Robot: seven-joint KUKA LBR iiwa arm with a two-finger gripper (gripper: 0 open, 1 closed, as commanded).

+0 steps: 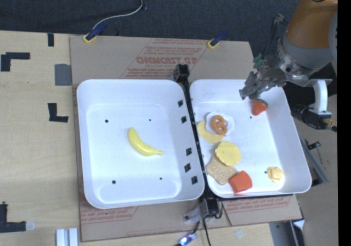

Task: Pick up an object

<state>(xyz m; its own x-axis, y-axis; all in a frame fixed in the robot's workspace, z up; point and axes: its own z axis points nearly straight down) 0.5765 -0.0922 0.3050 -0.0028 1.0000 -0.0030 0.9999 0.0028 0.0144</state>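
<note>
Two shallow white bins sit side by side on a cardboard sheet [164, 58]. The left bin [93, 146] contains a single yellow banana [143, 143], lying well apart from every wall; its long axis runs diagonally from upper left to lower right, with the thin stem end pointing toward the lower right and the curve bowing downward.

The right bin [293, 151] holds a cluster of toy foods: a pretzel [219, 124] on a white disc, a yellow round piece [227, 153] just below it, a slice of bread [219, 172] touching a red block [240, 182], a small yellow item [275, 173] near the right wall, and a small red-orange piece [259, 107] near the upper right.

The gripper [251, 93] hangs over the upper part of the right bin, just beside the red-orange piece. Its fingertips sit close together, with nothing visible between them; the view is too coarse to tell their exact opening.
</note>
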